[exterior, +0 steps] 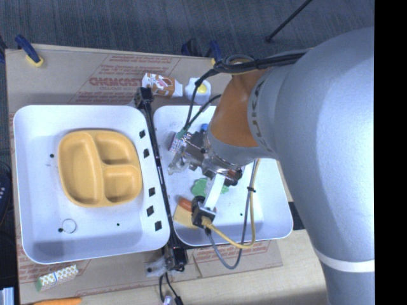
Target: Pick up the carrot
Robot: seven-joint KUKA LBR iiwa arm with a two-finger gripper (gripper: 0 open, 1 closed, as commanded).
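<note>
The grey arm [331, 138] with its orange band [232, 116] reaches in from the right and covers much of the right bin [270, 224]. Both white bins sit side by side on a cardboard-covered counter [95, 68]. The left bin [38, 234] holds a yellow divided tray [100, 168], lying flat toward its upper middle.

The pincer [180, 154] hangs low over the upper left part of the right bin, close to the wall shared with the left bin. Its metal end is a small tangle of glinting parts, and whether it is spread or pressed together cannot be told from here; nothing can be made out between its tips.

Below the wrist, a green item [200, 186] lies in the right bin, partly hidden by a white bracket and black connector. The carrot [184, 203] shows as a small orange piece near the bin's lower left corner, just beside a pale yellow block [182, 216] and apart from the pincer. A yellow cable [238, 240] loops across the bin's lower edge. Above the bins, a small brown-and-white packet [159, 84] and a white bottle with a yellow cap [198, 91] rest on the counter.
</note>
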